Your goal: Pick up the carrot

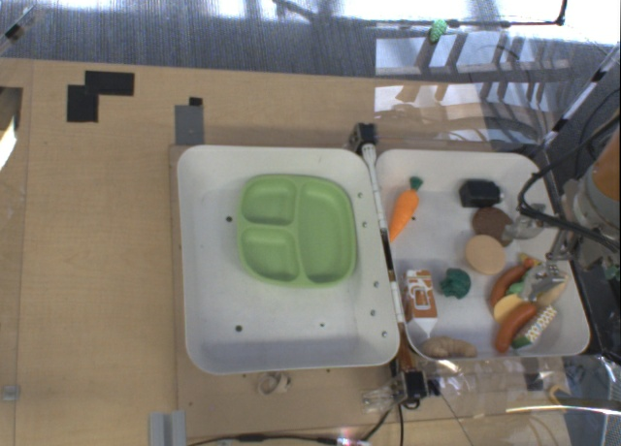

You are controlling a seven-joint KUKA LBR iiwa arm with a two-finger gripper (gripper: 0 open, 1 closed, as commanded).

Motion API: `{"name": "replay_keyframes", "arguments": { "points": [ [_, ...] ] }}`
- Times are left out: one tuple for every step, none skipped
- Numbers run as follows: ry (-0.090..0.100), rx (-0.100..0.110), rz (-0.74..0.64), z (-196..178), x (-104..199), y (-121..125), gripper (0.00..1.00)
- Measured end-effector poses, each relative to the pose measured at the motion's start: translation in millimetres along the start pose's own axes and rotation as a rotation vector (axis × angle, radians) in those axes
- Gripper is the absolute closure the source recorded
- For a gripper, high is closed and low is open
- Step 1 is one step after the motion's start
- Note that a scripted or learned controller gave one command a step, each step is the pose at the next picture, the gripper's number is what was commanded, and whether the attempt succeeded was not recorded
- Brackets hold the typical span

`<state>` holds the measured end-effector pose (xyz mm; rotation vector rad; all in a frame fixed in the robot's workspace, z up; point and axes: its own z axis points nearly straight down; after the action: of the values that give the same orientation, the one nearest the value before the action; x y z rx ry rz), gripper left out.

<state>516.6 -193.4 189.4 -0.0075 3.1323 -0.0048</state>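
The carrot (404,213) lies in the right bin (437,168), close to that bin's left wall and toward its far edge. It is a tapered orange piece with a small green top pointing to the far side, smooth and matt like moulded plastic.

The gripper (543,284) sits over the right edge of the same bin, well apart from the carrot, with most of the bin's floor between them. Its metal parts overlap the items beneath, and whether it is open or closed cannot be determined. Nothing is visibly held.

Below and beside the gripper are two glossy reddish-brown sausages (512,304), elongated and rounded at the ends. A flat tan disc (485,255) and a darker brown disc (492,222) lie just beside each other toward the bin's middle right. A black block (479,193) rests nearer the far edge. A knobbly green broccoli piece (455,283) sits near the centre. A small printed carton (419,296) lies along the left wall toward the near edge, and a lumpy beige piece (450,347) lies at the near edge.

The left bin (209,337) is shallow, white and round-cornered. It carries a light green plate (294,229) with three compartments, smooth and rounded.
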Motion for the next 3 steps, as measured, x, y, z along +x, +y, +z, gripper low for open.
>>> {"name": "replay_keyframes", "arguments": {
  "points": [
    [-0.004,-0.003,0.070,-4,-54,28,0.00],
    [0.001,-0.004,0.339,43,-98,71,0.00],
    [-0.004,-0.002,0.327,101,-134,99,0.00]
  ]
}}
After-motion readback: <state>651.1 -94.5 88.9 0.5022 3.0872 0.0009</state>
